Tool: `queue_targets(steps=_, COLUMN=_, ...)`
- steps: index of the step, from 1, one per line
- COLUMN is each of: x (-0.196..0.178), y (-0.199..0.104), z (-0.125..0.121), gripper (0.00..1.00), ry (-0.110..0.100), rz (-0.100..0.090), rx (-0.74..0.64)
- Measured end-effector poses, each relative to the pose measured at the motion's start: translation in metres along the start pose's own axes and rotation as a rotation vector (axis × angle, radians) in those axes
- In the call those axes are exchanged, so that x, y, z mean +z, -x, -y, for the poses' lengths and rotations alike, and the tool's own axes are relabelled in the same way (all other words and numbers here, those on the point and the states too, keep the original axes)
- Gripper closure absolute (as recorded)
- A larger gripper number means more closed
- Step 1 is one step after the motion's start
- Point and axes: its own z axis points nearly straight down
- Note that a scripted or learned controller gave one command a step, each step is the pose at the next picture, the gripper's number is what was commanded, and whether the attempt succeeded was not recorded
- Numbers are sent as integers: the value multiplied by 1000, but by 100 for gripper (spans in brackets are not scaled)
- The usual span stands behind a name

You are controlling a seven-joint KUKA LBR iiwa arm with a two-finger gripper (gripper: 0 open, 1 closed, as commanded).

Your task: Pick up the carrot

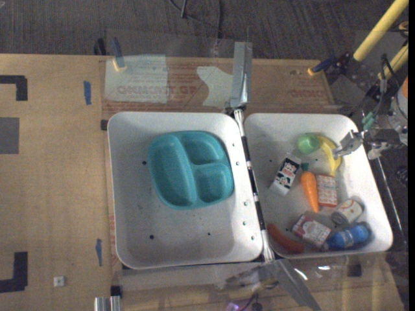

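Jaws of the grey gripper [353, 142], state impossible to tell, hung over the right white bin's [382, 203] far edge; the small orange plastic carrot [310, 190] lay well apart, below-left.

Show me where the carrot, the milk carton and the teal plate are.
carrot [310, 190]: camera view, middle of its orange body.
milk carton [285, 175]: camera view, its printed front.
teal plate [170, 173]: camera view, floor of its large left compartment.

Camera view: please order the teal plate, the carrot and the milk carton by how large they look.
1. teal plate, clearly largest.
2. carrot and milk carton: they look nearly equal, so I do not rank them.
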Motion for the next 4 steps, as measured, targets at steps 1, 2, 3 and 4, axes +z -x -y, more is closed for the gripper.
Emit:
queue_targets(steps=1, x=1, y=-4, z=22, gripper=0, ry=0, rz=0, rx=-188)
queue_targets(steps=2, x=118, y=-78, z=48, gripper=0, ry=1, rz=0, rx=-374)
queue_targets(steps=3, x=108, y=-74, z=48, gripper=100, ry=5, rz=1, rx=-366)
queue_targets(steps=4, x=98, y=-73, z=47, gripper=100, ry=9, rz=3, rx=-364)
